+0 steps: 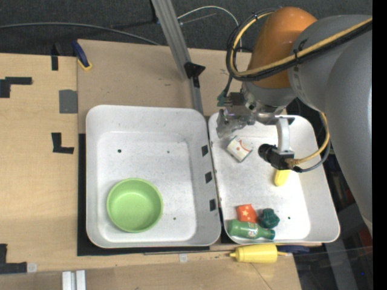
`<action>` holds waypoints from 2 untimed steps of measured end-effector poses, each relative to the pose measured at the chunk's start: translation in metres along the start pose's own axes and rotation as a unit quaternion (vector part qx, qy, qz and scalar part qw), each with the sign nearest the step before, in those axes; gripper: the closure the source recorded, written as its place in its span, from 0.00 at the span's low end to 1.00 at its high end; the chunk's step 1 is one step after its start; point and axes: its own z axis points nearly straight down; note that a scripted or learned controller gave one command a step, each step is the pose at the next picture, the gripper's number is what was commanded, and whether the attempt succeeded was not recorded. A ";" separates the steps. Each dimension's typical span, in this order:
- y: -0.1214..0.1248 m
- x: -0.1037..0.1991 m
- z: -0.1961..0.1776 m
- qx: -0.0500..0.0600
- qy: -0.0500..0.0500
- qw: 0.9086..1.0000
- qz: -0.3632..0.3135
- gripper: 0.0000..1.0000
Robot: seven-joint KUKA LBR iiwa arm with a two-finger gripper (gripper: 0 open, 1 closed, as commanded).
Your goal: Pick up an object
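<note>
My gripper [230, 121] reaches down into the far left corner of the right bin [308, 222]. A small white carton with red marks [239, 148] lies just below it, apart from it as far as I can see. A yellow piece [280, 177] rests mid-bin beside the black wrist fitting. Along the near edge lie a green bottle-shaped toy [249, 229], a small orange-red piece [245, 212] and a dark green lump [269, 217]. The arm's wrist hides the bin's far wall.
The left bin [100, 125] holds a light green bowl [135, 205] at its near left. A yellow object [257, 254] lies on the bench just outside the right bin's near edge. A grey metal post [175, 35] rises behind the bins.
</note>
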 end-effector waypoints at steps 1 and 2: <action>0.003 0.050 0.003 0.001 0.000 1.000 0.000 1.00; 0.021 0.097 -0.007 0.000 0.000 1.000 0.000 1.00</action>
